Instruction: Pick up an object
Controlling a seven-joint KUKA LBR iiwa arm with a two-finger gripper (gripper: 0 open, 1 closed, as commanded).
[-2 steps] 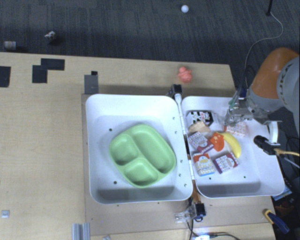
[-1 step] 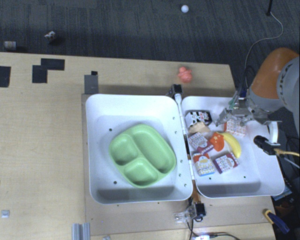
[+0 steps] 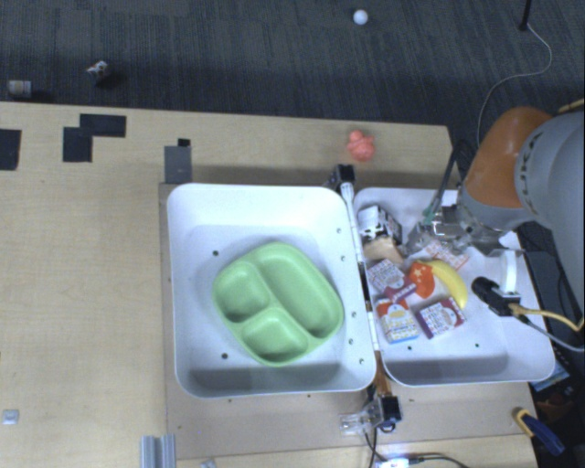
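From the right, above the far half of the right bin (image 3: pixel 475 355), a grey arm (image 3: pixel 558 174) with an orange band, its gripper (image 3: pixel 437 230) low over the clutter. Impossible to tell how wide the opening, or whether touching anything below. No object visibly in its grasp.

Underneath, a pale wooden bench (image 3: pixel 82 302), with two shallow white bins side by side toward its right end. In the left bin (image 3: pixel 196 238), a green three-part plate (image 3: pixel 277 302), flat and roughly central.

In the right bin, the things for picking, bunched toward the left wall:
- a yellow banana (image 3: pixel 450 281), just on the near side of the gripper
- a red-orange piece (image 3: pixel 421 278), touching the banana's left side
- several small printed packets (image 3: pixel 396 320), spread near and left of both
- a tan lump (image 3: pixel 381 249), farther back, close to the wall

At the left bin's far left corner, a small grey bracket (image 3: pixel 178 163). On the bench beyond the bins, a small pink ball (image 3: pixel 361 144). Toward the far left, black tape patches (image 3: pixel 91 135).

Past the bench's far edge, dark carpet (image 3: pixel 274 55), with a tiny white ball (image 3: pixel 360 16) lying on it.
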